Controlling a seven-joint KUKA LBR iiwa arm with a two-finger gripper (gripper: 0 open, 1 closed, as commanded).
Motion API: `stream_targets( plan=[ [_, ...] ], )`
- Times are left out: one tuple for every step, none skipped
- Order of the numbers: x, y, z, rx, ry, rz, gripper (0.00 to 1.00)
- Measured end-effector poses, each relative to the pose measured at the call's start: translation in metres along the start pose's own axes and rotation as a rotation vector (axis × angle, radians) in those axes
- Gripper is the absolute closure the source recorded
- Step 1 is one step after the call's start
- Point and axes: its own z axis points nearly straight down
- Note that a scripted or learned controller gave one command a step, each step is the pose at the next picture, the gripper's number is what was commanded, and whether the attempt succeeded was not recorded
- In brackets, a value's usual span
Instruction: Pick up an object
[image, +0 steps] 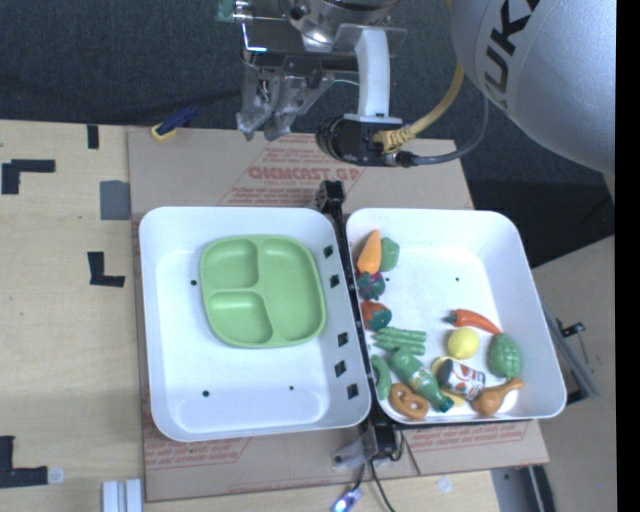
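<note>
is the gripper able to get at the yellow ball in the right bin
Probably yes: the yellow ball lies uncovered on top, and the gripper hangs over the bench with nothing between them. The red pepper crowds it closely.

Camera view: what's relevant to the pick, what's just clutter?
Job: end effector; pickable toys in right bin, e.g. carrot, red chili, lemon, drumstick.
Lying about: green divided plate in left bin (likely); blue-yellow item on bench.
</note>
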Motion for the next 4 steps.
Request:
stream_targets(
  plan=[
    [0.000,-0.035,0.049,0.007,-0.002,-0.001,1.00],
    [0.000,0.013,-0.003,-0.005,0.003,-0.001,1.00],
    [-0.012,-0.057,0.106,0.015,-0.005,-0.001,1.00],
    [0.001,-0.012,0.028,-0.008,0.004,-0.003,1.00]
  ],
)
